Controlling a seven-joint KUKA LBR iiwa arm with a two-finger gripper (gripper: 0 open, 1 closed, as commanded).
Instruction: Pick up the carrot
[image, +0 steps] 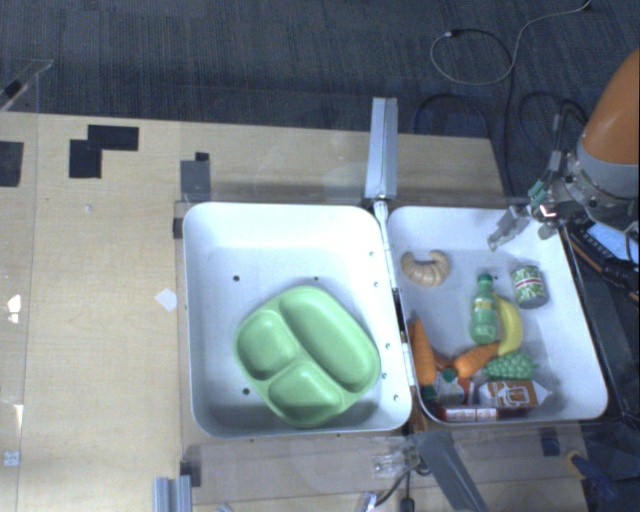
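Note:
An orange carrot (476, 357) with a green top lies tilted in the front part of the right bin (590, 345), between a green bottle (484, 310) and a brown box (510, 396). A second long orange piece (421, 352) lies along that bin's left wall. My gripper (523, 227) hangs over the bin's back right corner, well behind and to the right of the carrot. It is open, with nothing between its fingers.
The right bin also holds a croissant (426, 267), a banana (511, 326), a green can (528, 286) and a green bunch (508, 367). A green divided plate (306, 353) sits in the left bin (215, 260). Cables (600, 255) run along the right side.

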